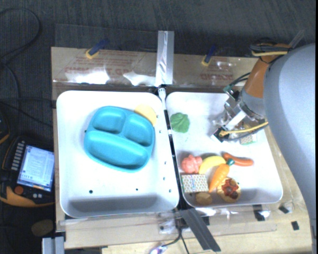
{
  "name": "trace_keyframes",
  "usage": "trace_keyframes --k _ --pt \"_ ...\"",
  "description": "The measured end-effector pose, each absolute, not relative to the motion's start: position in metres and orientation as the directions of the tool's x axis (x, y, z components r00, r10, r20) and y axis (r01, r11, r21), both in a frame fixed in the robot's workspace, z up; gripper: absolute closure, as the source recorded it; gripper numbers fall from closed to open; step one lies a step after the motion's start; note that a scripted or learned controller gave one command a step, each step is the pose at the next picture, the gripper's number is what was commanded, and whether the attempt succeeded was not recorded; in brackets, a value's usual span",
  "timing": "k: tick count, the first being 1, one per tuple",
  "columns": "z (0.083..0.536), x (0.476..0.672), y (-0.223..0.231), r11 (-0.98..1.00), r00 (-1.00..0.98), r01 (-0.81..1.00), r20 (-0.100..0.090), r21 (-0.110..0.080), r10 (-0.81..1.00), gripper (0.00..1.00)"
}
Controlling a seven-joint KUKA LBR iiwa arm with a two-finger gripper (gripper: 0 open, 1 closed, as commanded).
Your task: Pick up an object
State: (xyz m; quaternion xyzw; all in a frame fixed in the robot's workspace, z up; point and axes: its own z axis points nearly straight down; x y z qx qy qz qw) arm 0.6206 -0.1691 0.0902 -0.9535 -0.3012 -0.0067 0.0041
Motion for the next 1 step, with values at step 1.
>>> trace_keyframes --k 1 --pt "0.1287 0.6157 -0.116 -0.854 0.854 0.521 -0.007 -0.004 0.521 1.0"
